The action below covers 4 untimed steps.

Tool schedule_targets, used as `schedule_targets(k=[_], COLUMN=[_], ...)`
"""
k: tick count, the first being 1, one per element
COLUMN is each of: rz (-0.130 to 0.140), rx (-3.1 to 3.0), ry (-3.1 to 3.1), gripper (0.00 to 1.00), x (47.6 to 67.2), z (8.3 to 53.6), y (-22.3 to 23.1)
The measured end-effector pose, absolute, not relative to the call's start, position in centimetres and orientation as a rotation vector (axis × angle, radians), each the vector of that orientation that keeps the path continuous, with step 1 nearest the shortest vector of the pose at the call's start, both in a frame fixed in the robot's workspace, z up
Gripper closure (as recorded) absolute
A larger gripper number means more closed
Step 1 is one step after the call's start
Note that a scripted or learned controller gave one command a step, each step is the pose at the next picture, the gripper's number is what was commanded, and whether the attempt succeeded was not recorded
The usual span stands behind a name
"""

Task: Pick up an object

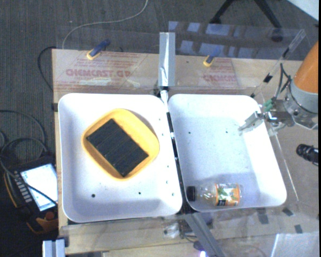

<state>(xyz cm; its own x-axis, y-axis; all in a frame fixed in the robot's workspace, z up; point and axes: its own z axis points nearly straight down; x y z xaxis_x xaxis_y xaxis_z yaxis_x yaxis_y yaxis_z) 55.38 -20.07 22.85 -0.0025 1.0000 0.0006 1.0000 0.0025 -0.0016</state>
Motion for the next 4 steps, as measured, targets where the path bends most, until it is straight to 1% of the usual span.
schedule_targets(k=[1,2,3,4], rz=[0.003,0.003,-0.015,-0.011], rx=[-2.449,-2.463,-2.392,-2.001], ry=[-1.966,-1.946,-2.055,-2.444], gripper=[0.0,0.0,0.0,0.0], x=[50.6,48.4,48.9,48.9], z=[26.0,19.3,9.2,9.2], y=[-19.9,-16.1,-15.7,-16.4])
